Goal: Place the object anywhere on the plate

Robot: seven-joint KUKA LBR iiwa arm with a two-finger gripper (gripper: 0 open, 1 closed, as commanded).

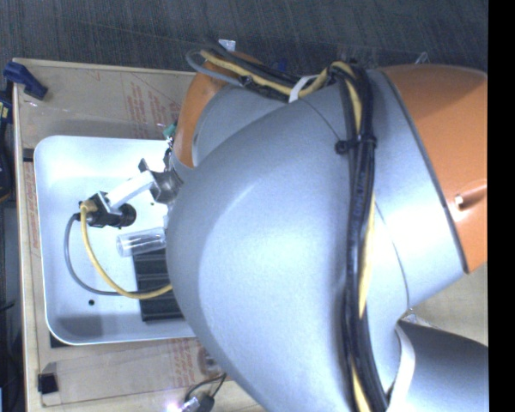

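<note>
My grey arm [309, 247] with its orange band [446, 144] looms close under the camera and hides most of the bench. Past its left edge, my gripper [157, 286] reaches down into the left white bin [60, 161] as a dark ribbed block near the bin's floor. A short clear cylinder [142, 242] lies just above that block; I cannot tell whether it is a loose object or part of the tool. A white bracket with a black connector [112, 209] sticks out to the left of the wrist.
A yellow cable [103, 275] and a grey cable [69, 251] loop over the left bin's floor. The wooden bench edge [94, 101] frames the bin. Blue clamps [24, 77] sit at the far left corner.
</note>
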